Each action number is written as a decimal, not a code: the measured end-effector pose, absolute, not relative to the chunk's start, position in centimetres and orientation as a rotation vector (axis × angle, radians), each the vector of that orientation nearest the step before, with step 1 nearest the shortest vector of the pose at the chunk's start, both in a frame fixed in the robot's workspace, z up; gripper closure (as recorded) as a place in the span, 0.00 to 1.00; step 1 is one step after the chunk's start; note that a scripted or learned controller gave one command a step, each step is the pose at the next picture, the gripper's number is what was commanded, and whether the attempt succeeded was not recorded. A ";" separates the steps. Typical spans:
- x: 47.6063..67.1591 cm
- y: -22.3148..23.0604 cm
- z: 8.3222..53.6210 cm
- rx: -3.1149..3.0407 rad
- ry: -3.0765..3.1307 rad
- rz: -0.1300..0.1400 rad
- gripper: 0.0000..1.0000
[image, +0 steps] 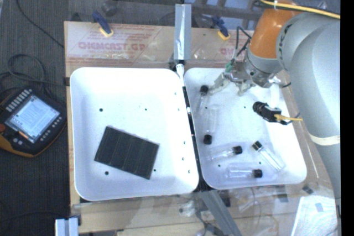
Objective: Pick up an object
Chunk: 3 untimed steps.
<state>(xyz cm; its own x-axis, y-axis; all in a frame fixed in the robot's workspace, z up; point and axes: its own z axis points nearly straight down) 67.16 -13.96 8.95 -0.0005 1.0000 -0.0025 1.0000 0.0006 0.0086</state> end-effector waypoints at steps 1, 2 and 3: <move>67.1 -9.7 9.0 2.248 2.183 0.008 0.00; 57.7 -10.7 9.1 2.259 2.172 0.008 0.00; 57.8 -10.6 10.1 2.258 2.171 0.014 1.00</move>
